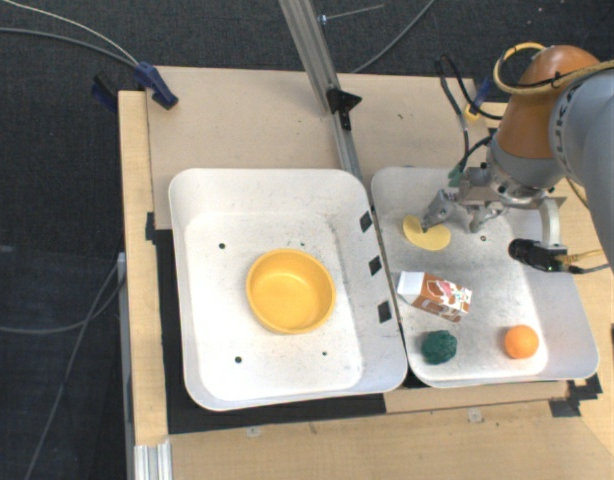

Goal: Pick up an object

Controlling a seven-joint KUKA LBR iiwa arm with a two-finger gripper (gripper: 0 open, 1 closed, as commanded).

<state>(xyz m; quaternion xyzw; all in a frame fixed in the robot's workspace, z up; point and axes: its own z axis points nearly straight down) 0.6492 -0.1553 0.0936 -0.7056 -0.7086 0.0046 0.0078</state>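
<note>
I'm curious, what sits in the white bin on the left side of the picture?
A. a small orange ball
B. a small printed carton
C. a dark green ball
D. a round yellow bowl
D: the round yellow bowl is the item lying in the left white bin, while the orange ball, dark green ball and small printed carton lie in the right white bin.

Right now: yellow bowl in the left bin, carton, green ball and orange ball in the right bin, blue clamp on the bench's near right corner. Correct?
Not quite. The blue clamp sits at the bench's far left corner, as the camera view shows. The rest holds: yellow bowl in the left bin; carton, green ball and orange ball in the right bin.
</note>
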